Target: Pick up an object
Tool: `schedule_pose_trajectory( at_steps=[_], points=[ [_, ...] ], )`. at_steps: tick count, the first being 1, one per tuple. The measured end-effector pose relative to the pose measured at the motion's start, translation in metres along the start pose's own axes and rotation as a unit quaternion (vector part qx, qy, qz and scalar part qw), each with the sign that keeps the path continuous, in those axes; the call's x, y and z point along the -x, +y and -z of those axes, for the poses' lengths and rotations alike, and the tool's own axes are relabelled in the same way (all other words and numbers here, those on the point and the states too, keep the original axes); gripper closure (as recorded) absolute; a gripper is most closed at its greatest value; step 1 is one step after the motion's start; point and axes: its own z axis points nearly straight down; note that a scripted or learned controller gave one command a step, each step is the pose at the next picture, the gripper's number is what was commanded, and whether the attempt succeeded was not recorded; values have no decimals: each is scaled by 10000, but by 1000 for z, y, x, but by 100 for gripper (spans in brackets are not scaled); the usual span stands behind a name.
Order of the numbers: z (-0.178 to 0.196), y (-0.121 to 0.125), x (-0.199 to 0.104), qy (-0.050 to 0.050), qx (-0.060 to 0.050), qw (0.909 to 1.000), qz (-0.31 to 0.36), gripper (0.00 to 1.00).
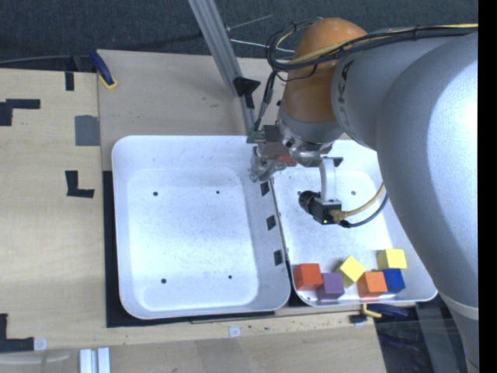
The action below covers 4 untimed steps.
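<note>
Several small blocks lie along the near edge of the right bin (pixel 357 181): an orange one (pixel 308 274), a purple one (pixel 332 284), a yellow one (pixel 352 269), another orange (pixel 373 283), a blue (pixel 394 280) and a second yellow (pixel 391 259). My gripper (pixel 266 160) hangs under the orange-banded wrist at the far left corner of the right bin, by the wall between the bins and well away from the blocks. The wrist hides its tips.
The left bin (pixel 186 224) sits beside the right one, sharing a middle wall (pixel 272 224). A slanted metal rail (pixel 217 37) rises behind the bins. The large grey arm covers the right side of the bench.
</note>
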Motion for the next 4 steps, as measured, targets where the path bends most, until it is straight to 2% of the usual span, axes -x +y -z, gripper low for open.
schedule_pose_trajectory(
  at_steps=[2,3,4],
  points=[
    [18,-1,-1,-9,-19,10000,12,100],
    [14,-3,-30,2,4,10000,-9,100],
    [66,11,15,-4,37,10000,-34,100]
  ],
)
